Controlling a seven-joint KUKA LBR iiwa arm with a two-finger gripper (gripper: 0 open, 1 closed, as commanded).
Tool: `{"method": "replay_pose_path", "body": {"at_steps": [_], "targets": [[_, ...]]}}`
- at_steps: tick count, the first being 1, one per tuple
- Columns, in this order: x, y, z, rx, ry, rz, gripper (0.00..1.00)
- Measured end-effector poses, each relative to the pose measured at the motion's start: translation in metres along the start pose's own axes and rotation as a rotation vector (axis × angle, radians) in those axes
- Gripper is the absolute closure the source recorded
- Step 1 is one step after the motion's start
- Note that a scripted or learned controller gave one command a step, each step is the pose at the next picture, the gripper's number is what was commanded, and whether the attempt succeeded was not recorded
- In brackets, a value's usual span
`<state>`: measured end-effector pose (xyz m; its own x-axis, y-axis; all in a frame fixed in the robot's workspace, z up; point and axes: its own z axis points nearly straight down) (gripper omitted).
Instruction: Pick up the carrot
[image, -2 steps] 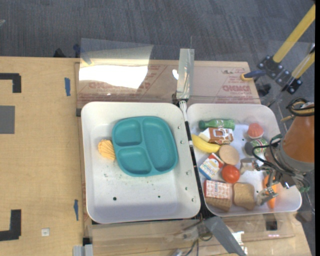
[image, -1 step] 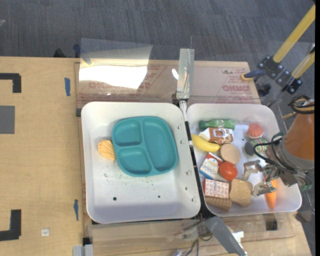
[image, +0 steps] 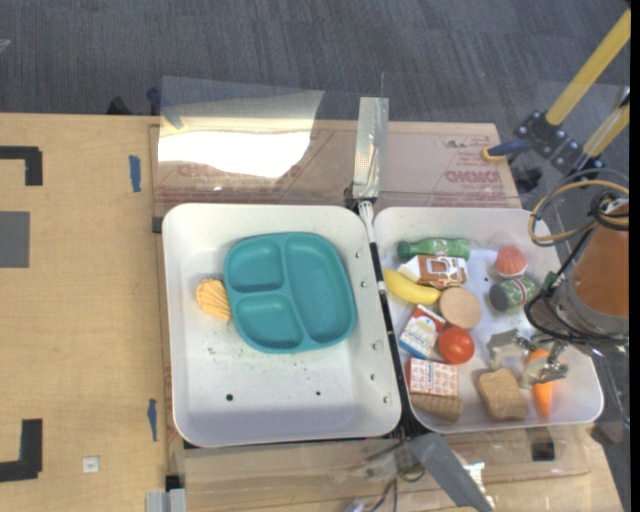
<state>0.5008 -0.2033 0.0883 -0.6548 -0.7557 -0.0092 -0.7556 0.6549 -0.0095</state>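
Tan bench (image: 80, 330): two shallow white bins side by side, touching; left bin (image: 190, 400), right bin (image: 585, 410); clear plastic sheet (image: 240, 140) behind.

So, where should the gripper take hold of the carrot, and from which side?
Probably across the carrot's orange body, coming straight down from above. It lies near the right bin's front corner beside the bread, so a sideways approach looks crowded.

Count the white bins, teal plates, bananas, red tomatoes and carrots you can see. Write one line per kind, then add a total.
White bins: 2
Teal plates: 1
Bananas: 1
Red tomatoes: 1
Carrots: 1
Total: 6
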Motion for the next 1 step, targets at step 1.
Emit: {"method": "replay_pose_path", "body": {"at_steps": [1], "targets": [[-0.0261,0.0326,-0.0834,-0.002,0.002,-0.140,1.00]]}}
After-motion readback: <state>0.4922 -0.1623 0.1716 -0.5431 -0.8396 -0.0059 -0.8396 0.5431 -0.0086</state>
